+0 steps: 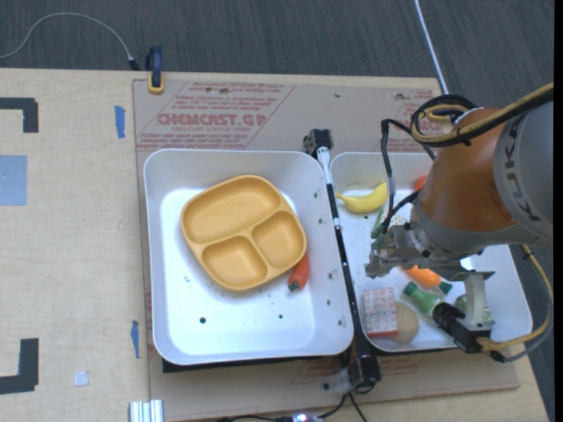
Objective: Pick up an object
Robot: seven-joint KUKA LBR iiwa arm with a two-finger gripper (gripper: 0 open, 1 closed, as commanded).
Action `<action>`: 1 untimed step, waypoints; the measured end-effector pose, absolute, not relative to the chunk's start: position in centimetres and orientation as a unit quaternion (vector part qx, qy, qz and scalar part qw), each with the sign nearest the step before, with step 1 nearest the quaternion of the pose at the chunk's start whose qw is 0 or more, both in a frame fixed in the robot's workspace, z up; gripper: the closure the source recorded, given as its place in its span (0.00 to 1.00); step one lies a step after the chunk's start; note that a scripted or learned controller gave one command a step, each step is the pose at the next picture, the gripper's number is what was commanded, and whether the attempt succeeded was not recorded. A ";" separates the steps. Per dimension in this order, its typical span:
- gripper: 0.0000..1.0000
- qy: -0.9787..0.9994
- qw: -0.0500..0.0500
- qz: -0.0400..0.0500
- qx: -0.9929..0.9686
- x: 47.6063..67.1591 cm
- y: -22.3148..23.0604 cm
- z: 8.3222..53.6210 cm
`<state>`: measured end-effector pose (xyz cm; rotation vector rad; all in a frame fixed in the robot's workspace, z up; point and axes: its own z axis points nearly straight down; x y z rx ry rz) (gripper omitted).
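Dark grey carpet (264,16) fills the top of the camera view, and below it we see a pale wooden bench (70,236) marked with black tape corners, blue tape strips and a light blue patch, with a thin cable looping across its far left. On the bench lies a printed cardboard sheet (220,117), and on that sit two shallow white bins side by side. From the right the arm (479,178) reaches in, its orange band bulking over the right bin (519,310), with the wrist bent down so that the gripper (391,258) hangs low over the bin's left part. We cannot tell how far its pincer stands apart, nor whether anything sits in it, for the metal parts there blur together and the arm's body covers much of the bin behind. Around the gripper we make out a yellow banana (365,199) near the bin's far wall, an orange carrot-like piece (425,277) just to the right, a green bottle-shaped item (424,299) beside that, a pink and white speckled block (380,310) near the front wall, and a tan round piece (406,325) touching the block. The left bin (167,262) holds a yellow three-compartment plate (244,231), with a small red-orange pepper (300,273) lying against the plate's right edge.
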<state>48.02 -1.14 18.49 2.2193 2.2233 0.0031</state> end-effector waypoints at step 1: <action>0.00 0.707 0.000 0.001 0.707 48.0 -1.2 18.5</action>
